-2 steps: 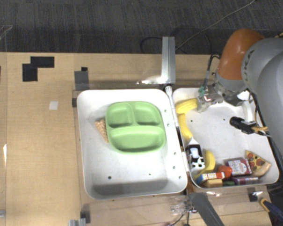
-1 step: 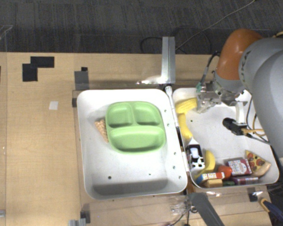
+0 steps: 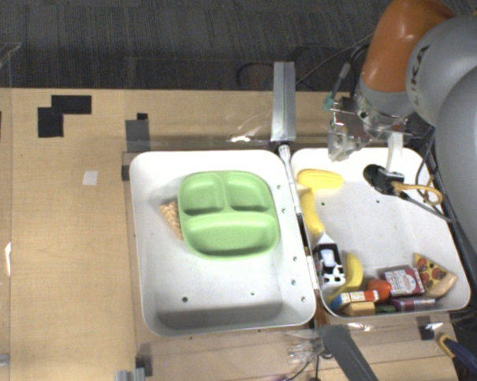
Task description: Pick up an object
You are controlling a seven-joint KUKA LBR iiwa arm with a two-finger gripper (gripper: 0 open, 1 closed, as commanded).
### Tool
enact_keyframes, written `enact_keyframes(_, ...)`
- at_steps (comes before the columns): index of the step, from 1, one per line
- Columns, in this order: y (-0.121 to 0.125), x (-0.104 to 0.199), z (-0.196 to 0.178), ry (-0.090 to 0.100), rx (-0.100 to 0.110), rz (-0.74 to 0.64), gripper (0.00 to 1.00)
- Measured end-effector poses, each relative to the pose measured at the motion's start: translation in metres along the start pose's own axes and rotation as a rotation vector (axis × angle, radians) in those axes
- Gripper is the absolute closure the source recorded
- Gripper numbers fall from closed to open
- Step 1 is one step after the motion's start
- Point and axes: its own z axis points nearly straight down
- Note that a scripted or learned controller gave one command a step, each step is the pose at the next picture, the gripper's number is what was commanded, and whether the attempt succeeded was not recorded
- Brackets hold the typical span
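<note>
The grey arm (image 3: 447,82) reaches in over the far right of the counter (image 3: 68,272). Its bulk hangs above the right bin (image 3: 398,226), so a careless descent could knock that bin's rim.

In the left bin (image 3: 219,297) a green divided plate (image 3: 228,212) lies flat. It is broad and shallow, and probably too wide to grip well. A tan scrap (image 3: 170,219) peeks out at the plate's left edge, partly under it.

The end effector (image 3: 343,142) hovers at the far-left corner of the right bin, close to the wall between the bins. How far open it is I cannot tell, as it is blurred; nothing appears to be held in it.

The nearest candidate is a yellow piece (image 3: 318,178) just beside and below it, touching or nearly touching a long banana (image 3: 309,210) that lies along the dividing wall. Both sit tight against that wall, so a closing grip may strike the wall or only push them aside.

The other small things crowd the near edge: a black-and-white item (image 3: 328,262), a red packet (image 3: 400,281) and a pizza slice (image 3: 433,273). A grasp there could catch two at once or slip off.
</note>
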Motion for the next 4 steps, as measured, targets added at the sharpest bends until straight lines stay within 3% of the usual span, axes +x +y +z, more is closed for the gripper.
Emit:
enact_keyframes(1,0.000,0.000,0.000,0.000,0.001,-0.001,0.00)
enact_keyframes(2,-0.020,-0.051,0.089,0.000,0.003,-0.083,0.00)
enact_keyframes(3,0.001,-0.046,0.115,0.001,0.038,-0.158,0.00)
enact_keyframes(4,0.002,-0.042,0.104,0.004,0.033,-0.163,1.00)
